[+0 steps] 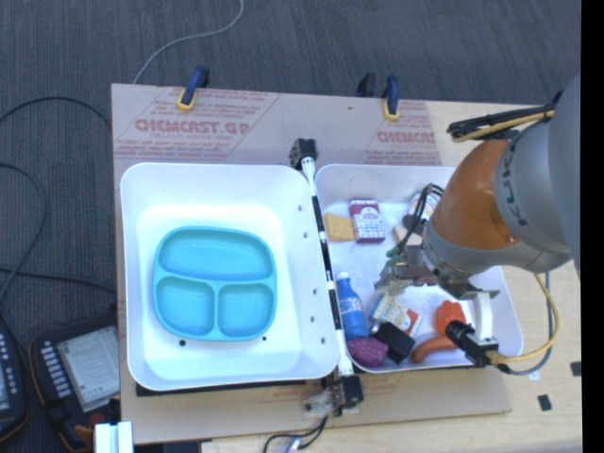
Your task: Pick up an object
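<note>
Arm (510, 192) enters from the right and hangs low over the right bin (332, 179), orange band uppermost. Gripper (401, 286) sits at the arm's lower left end, over the middle of that bin; the wrist body covers the fingers, so I cannot tell how they stand, and no object is seen between them. Nearest candidate objects: a white and orange packet (396, 314) just below the gripper; a black block (392, 341) further below; a purple object (368, 351) below and to the left, at the bin's near wall; a blue bottle (349, 308) just to the left, lying along the bin's left wall. Up and to the left of the gripper lie a red and white packet (365, 220) and a tan wedge (338, 226), both apart from it. An orange object (445, 317) lies to its lower right. Well to the left, the left bin (142, 187) holds a blue divided plate (215, 282)
</note>
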`<state>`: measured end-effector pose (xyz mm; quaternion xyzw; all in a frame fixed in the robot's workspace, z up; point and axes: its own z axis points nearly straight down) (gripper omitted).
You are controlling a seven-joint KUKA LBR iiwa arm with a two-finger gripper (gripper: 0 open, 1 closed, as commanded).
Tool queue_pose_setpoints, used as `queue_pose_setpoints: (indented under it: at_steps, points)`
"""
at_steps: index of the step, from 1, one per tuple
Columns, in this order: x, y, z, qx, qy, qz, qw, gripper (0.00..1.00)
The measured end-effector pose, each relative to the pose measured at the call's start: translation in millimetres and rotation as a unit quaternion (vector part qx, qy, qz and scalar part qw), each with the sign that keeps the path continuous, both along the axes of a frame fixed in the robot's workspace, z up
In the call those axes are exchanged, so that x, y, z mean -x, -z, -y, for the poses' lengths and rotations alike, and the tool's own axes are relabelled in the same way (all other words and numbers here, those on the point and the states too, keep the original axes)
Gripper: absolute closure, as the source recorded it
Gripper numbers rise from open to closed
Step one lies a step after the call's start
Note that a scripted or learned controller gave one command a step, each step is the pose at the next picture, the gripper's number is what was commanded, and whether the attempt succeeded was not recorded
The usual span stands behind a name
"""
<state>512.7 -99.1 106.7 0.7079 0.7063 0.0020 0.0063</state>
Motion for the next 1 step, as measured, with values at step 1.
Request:
queue_pose_setpoints:
  at_steps: [1]
  points:
    - [0.1,0.1,-0.1,-0.0001,0.000,0.000,1.0000,0.00]
